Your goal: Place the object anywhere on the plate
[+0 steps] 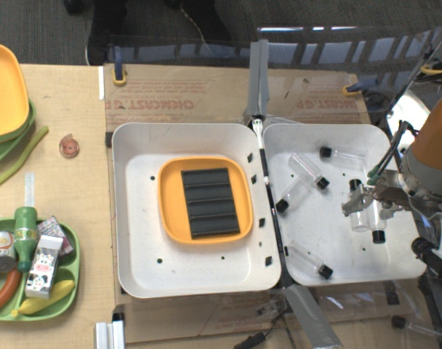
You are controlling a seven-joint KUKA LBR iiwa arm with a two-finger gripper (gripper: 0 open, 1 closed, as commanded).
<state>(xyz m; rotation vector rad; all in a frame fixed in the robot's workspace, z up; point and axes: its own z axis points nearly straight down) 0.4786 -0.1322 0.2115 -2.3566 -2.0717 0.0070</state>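
Gripper: gripper (361,203) sat low over the right bin (301,264), at its right side; whether the jaws were wide or narrow could not be told.
Object: clear vials with black caps lay scattered in that bin — one vial (367,217) lay right at the gripper, its black cap (379,235) just below. Whether it was gripped was unclear.
Others: a vial at the top (340,153), two near the middle (309,172) (292,195), one at the bottom (312,262).
Handling: probably light, stiff and smooth — likely to roll or slip. A hold across the tube's middle, fingers square to its length, looked safest.
Plate: orange plate (169,202) with a dark ribbed insert (210,202) in the left bin (137,253), well apart from the vials.
Surface: white bins side by side on brown cardboard (185,100), on a wooden bench (54,100).
Room: dark carpet beyond; a green tray (65,297) of toy food and stacked dishes (6,100) at the far left.
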